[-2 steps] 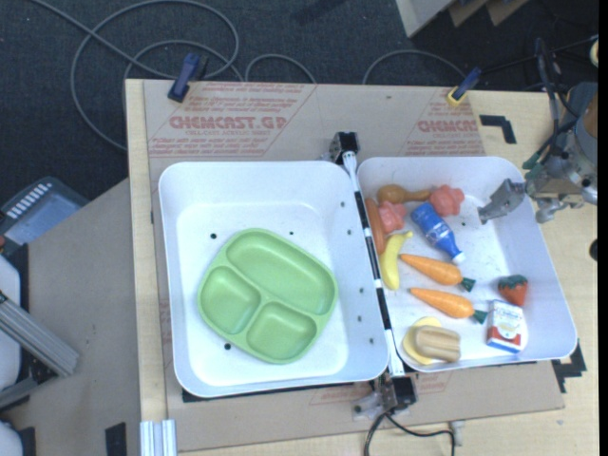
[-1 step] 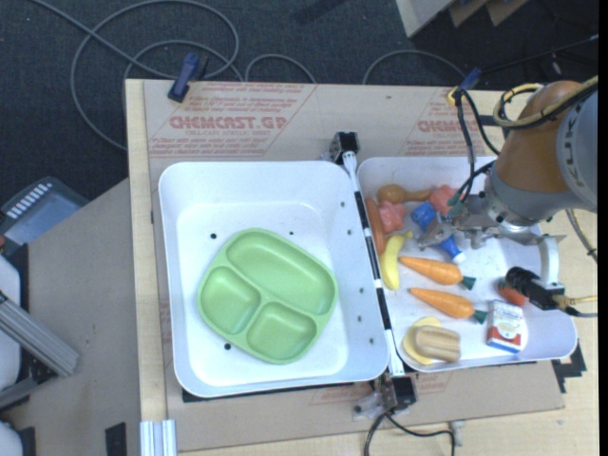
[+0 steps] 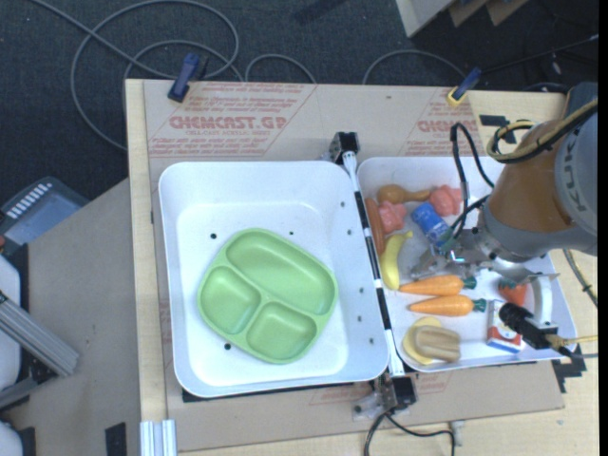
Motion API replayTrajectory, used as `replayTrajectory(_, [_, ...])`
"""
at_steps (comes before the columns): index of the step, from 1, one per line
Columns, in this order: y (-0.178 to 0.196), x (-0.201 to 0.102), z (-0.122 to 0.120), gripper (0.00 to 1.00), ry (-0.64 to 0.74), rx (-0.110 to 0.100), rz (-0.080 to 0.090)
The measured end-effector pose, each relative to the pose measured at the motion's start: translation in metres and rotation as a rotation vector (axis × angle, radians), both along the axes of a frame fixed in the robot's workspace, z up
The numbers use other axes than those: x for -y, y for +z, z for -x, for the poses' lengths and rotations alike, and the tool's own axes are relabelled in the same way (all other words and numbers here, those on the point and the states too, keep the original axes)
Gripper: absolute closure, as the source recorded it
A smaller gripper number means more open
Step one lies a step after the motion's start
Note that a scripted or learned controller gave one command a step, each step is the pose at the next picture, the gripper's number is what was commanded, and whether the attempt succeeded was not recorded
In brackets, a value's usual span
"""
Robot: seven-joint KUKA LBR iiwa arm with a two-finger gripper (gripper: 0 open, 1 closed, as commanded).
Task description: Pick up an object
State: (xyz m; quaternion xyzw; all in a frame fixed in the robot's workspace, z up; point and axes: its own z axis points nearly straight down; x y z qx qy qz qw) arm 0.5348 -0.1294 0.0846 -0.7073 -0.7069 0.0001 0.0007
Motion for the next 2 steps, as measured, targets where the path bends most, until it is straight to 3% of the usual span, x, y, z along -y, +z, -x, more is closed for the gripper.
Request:
replayTrajectory(1, [0.0003, 0.0141, -0.0521, 0.0, 0.001, 0.003, 0.002])
replayTrajectory(2, [0.0101, 0.0139, -0.0523, 1.0, 0.001, 0.005, 0.003])
